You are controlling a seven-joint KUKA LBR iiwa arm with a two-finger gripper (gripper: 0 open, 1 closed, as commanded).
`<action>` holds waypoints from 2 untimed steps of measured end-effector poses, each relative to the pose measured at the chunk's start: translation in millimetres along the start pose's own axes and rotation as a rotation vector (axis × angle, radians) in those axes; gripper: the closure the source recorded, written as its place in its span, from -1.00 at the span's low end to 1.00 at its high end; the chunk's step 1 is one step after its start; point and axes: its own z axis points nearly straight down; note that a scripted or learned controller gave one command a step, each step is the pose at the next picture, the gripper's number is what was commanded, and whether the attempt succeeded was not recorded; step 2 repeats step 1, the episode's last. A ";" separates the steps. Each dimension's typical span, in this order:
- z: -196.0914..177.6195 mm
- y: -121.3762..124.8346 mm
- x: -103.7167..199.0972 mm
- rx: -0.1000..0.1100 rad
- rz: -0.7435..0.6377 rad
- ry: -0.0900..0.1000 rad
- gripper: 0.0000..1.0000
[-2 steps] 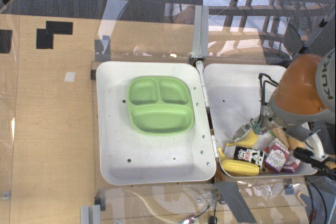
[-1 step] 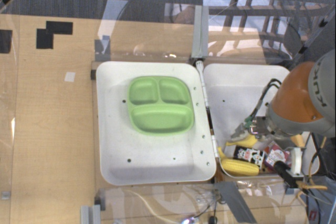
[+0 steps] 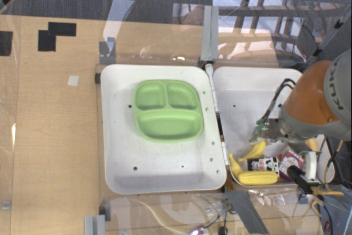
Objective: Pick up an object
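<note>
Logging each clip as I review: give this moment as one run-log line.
arm: over right bin | pincer: low, above banana | corn: near front wall | green tray: left bin

You see: wooden bench (image 3: 49, 135) | on it: left white bin (image 3: 118, 168) and right white bin (image 3: 242, 88), side by side

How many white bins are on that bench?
2. The left bin holds a green divided plate; the right bin has yellow toys piled in its near corner, under the arm.

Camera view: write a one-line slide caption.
Arm reaches into the right bin above a banana and corn; green tray sits in the left bin.
</note>
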 end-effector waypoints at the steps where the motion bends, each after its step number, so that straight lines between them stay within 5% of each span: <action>1: -110.4 56.0 44.4 0.024 0.055 -0.001 1.00; 2: -110.4 56.0 44.4 0.024 0.055 -0.001 1.00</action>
